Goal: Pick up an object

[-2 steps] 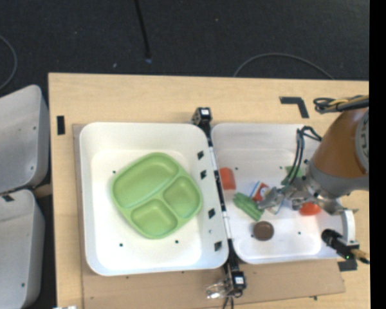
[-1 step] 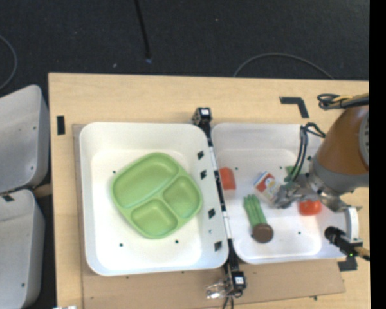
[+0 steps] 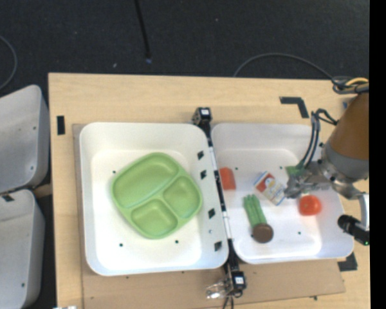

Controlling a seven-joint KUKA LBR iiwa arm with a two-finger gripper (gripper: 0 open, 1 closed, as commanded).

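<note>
high over the right bin, the grey arm with its orange band reaches in from the right, and it sits closest to the lens. its gripper hangs low in the middle of that bin; whether the fingers are apart or together cannot be told at this size. just left of the gripper, touching or nearly so, lies a small red and white carton. just right of it sits an orange-red round piece. further left and lower, a green stick with a brown end lies on the bin floor, and an orange block rests near the left wall. well apart, the left bin carries a green divided plate.
</note>
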